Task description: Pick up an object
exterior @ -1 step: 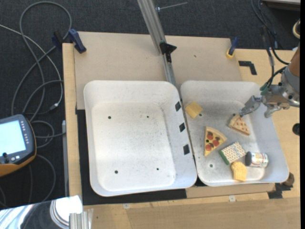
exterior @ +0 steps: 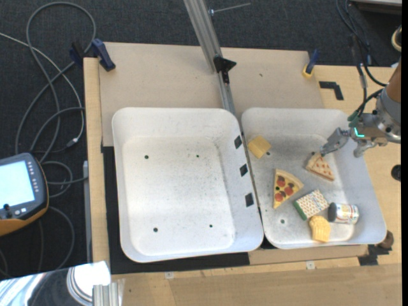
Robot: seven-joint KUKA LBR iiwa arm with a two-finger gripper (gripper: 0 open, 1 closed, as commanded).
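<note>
I see the small pizza slice [exterior: 320,167] near the right bin's [exterior: 280,123] right edge, midway along it. My gripper [exterior: 347,143] hovers just above it, fingers spread, holding nothing. Another slice [exterior: 286,187], a cheese block [exterior: 259,147] and other toys lie nearby.

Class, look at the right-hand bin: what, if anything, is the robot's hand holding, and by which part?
Nothing is held. The hand hangs open above the right bin, just up and right of the smaller pizza slice, with nothing between its fingers.
</note>
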